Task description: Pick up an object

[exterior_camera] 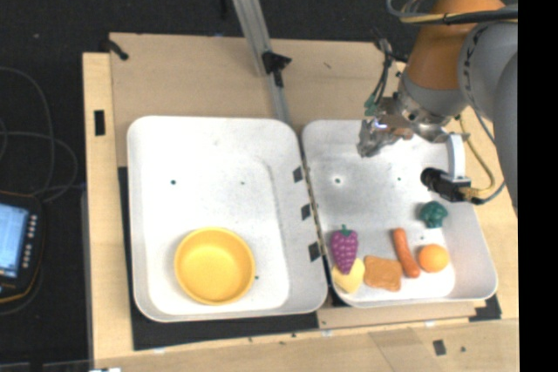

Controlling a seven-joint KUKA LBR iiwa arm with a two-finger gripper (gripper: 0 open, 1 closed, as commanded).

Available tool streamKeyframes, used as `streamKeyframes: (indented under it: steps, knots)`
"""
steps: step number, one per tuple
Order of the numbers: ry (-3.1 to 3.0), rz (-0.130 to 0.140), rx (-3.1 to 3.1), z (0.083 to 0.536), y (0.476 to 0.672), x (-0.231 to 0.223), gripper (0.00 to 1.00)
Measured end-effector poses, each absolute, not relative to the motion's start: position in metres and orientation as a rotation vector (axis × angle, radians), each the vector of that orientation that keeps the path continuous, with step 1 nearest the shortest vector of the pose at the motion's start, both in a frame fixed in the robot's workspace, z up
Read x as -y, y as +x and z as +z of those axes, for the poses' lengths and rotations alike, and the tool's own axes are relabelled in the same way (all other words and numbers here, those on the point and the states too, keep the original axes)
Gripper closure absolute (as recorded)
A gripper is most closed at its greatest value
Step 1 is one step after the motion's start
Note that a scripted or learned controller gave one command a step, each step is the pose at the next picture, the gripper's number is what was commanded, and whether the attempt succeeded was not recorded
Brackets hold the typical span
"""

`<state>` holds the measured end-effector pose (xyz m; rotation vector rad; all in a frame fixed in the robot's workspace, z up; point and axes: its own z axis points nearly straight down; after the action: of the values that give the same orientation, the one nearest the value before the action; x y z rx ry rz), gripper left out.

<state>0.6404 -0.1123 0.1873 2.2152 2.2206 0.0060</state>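
My gripper [373, 138] hangs over the far part of the right bin [366, 187], pointing down, with nothing visible between its fingers. Along the bin's near edge lie a purple bunch of grapes [344, 247], a pale yellow piece [350, 277], an orange-brown piece [383, 273], a carrot [402, 251] and an orange [432, 258]. A dark green broccoli-like piece [432, 213] sits near the right wall. All of these lie well apart from the gripper, toward the near side.
The left bin [209, 170] holds a yellow bowl [214, 265] at its near left. A grey metal pole [248, 13] slants over the bench behind the bins. A black cable connector [436, 180] hangs by the right bin's right side.
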Motion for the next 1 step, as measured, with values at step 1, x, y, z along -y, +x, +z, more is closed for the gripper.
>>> streamKeyframes:
  steps: [1]
  knots:
    - [2.214, 0.006, -2.221, 0.2345, 0.6354, 0.1096, 1.0]
